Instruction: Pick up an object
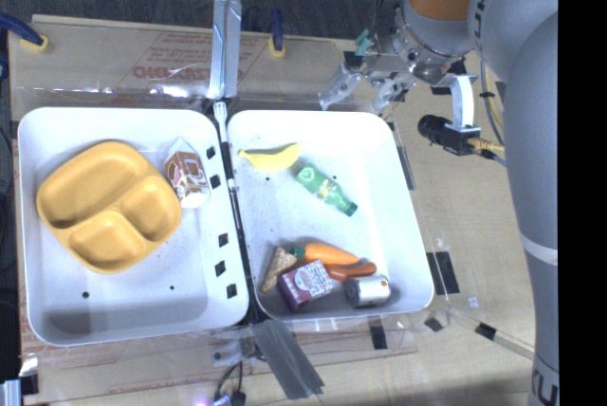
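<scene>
Nothing is held: the gripper [365, 89], fingers spread, is poised at the right bin's [410, 205] upper edge. A descent onto the banana [268, 156] seems required next.

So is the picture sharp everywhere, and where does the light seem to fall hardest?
In the camera view, the white bins are bright, nearly washed out on their floors; the yellow tray and green bottle look fairly crisp; the tool at the top right looks softer and harder to read; a grey shadow patch lies in the left bin's near corner.
</scene>
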You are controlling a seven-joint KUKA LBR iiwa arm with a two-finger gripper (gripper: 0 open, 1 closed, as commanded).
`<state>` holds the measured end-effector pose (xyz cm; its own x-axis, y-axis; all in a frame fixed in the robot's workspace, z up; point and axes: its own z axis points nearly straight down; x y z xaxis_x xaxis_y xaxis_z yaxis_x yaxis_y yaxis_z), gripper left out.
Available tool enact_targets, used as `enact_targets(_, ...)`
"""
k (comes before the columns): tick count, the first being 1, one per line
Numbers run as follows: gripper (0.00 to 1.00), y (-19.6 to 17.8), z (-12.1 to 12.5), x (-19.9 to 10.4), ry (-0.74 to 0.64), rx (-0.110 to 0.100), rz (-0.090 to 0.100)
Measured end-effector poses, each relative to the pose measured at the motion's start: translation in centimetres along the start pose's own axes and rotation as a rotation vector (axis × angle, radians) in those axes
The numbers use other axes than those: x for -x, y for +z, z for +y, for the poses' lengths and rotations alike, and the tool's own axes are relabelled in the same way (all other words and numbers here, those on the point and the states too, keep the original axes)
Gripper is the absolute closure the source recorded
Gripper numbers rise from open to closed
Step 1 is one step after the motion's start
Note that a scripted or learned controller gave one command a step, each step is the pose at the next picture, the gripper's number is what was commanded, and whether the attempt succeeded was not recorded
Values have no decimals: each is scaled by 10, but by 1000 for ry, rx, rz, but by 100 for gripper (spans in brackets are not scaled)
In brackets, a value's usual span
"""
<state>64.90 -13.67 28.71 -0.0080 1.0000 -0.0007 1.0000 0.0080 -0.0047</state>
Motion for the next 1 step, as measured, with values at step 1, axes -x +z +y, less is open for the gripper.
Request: enact_targets(1,0,186,-9,6,-66,-1,0)
